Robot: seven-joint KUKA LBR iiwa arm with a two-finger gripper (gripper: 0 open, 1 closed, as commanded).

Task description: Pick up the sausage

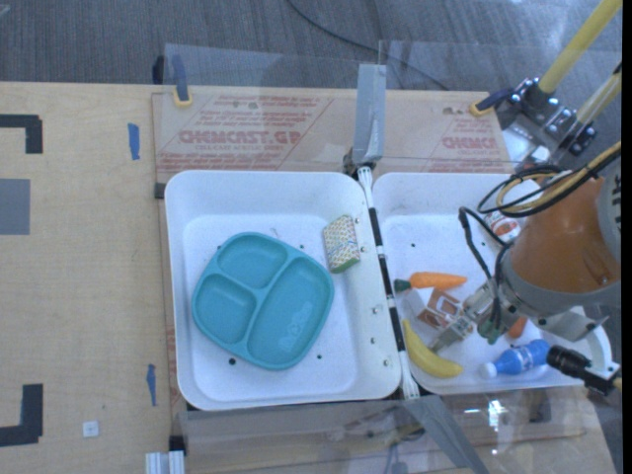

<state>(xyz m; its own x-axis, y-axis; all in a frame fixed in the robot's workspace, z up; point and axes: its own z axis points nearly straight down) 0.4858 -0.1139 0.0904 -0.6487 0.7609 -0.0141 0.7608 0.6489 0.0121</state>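
Arm (568,255): fat orange band above the wrist, grey housing under it at 5 o'clock. Black cables (494,210) loop off the band at 10 o'clock. Gripper (464,326) is bare grey metal, slim, with small dark fittings. Black cylindrical stub (568,360) juts at 5 o'clock.

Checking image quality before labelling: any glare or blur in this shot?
Camera view: bright glare patch on the floor at top right; clear panels behind the bins reflect faintly; the gripper and the items near it look soft; the blue plate is sharp, evenly lit.
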